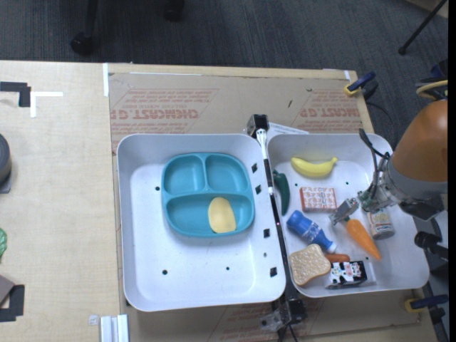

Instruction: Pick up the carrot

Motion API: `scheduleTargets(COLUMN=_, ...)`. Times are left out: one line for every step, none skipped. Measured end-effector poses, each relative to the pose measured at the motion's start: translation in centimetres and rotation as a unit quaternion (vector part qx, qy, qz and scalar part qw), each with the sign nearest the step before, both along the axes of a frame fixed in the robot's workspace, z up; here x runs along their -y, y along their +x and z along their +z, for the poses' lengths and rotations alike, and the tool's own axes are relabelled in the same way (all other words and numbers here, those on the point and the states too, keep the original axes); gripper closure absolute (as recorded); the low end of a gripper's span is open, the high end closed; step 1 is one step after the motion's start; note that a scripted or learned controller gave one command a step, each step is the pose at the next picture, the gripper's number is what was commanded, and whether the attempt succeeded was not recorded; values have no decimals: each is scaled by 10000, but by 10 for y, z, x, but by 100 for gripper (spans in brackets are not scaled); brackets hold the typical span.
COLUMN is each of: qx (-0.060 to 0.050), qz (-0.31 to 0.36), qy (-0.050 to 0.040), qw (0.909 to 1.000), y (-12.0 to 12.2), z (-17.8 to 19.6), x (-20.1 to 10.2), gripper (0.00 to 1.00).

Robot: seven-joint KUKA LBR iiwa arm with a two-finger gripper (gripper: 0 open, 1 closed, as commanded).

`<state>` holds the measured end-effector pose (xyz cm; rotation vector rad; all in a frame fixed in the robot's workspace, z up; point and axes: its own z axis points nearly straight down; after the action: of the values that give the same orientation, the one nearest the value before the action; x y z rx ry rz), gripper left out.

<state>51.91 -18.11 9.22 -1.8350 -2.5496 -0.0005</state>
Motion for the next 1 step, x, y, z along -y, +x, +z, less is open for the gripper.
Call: scheduleTargets(qx=23, qz=-28, qy=-8, qw=10000, y=2, z=9, x=0, gripper=100)
